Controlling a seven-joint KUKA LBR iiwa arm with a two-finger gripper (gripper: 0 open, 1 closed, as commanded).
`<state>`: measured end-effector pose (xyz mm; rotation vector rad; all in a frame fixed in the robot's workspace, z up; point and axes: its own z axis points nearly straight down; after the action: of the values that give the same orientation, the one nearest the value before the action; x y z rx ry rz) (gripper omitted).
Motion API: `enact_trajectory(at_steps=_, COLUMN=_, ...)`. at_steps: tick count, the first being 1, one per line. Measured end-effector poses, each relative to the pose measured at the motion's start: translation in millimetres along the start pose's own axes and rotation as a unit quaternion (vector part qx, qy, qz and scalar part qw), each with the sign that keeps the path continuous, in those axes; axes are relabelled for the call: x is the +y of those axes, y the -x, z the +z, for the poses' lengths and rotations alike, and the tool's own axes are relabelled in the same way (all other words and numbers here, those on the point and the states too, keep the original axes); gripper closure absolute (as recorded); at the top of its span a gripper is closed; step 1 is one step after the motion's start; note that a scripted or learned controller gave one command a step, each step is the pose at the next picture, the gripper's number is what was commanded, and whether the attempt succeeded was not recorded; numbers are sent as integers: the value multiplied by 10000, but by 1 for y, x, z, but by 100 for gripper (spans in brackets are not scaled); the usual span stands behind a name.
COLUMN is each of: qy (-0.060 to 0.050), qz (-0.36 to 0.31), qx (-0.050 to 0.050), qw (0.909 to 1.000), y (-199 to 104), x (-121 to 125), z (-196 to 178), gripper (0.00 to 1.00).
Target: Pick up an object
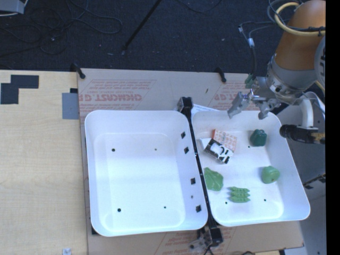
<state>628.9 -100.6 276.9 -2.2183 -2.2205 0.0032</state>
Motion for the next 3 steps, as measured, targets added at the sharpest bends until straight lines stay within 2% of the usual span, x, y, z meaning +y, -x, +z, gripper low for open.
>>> enact_trajectory(at_steps=1, qy=-72, qz=3, qx=13, qw=10000, y=-19, x=-34, z=163, gripper=0)
enact_trajectory(at_steps=2, qy=-12, qz=31, qx=3, qw=10000, y=-16, x=-30, z=144, gripper=100)
enact_trajectory(at_steps=3, qy=37, qz=-27, qx=-4, qw=10000, y=-92, x=-9, z=78, gripper=100)
